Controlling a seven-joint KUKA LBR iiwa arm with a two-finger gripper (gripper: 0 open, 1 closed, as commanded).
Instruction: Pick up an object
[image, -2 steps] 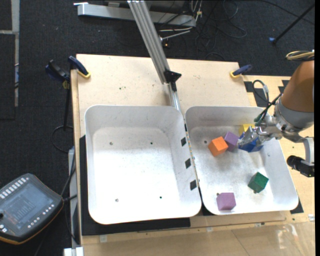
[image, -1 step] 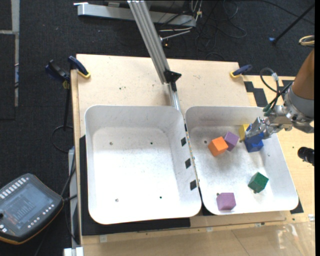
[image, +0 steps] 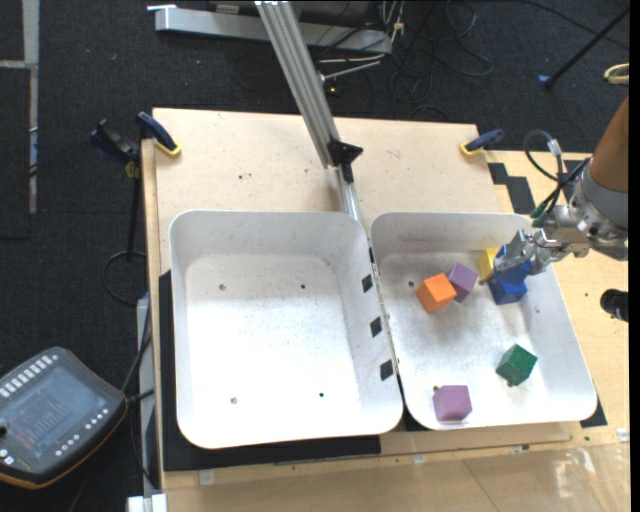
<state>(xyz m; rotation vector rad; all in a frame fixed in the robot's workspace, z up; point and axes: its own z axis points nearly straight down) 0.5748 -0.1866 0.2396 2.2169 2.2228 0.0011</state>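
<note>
**A:** How does the arm stand in the camera view?

**B:** It reaches in from the right, the grey wrist bent down over the far right part of the right bin (image: 575, 345). The gripper (image: 516, 262) sits low, just above a blue block (image: 508, 288), with a yellow block (image: 486, 263) just beside it on the left. Cables loop off the wrist.

**A:** Is the pincer spread or pinching something?

**B:** I cannot tell. The tips merge with the blue block beneath them, and the picture is too coarse there to say whether anything sits between them.

**A:** What else lies in that bin?

**B:** Small matte cubes with crisp edges: an orange block (image: 436, 292) touching a pale purple block (image: 463, 279) near the middle, a green block (image: 516, 364) tilted toward the near right, and a second purple block (image: 452, 402) close to the near rim.

**A:** And the surfaces?

**B:** Both bins are shallow white trays with rounded corners, smooth but speckled with dark flecks. The left bin (image: 190, 300) lies beside the right one. They rest on a pale wooden board (image: 250, 160), clamped at its far corners.
</note>
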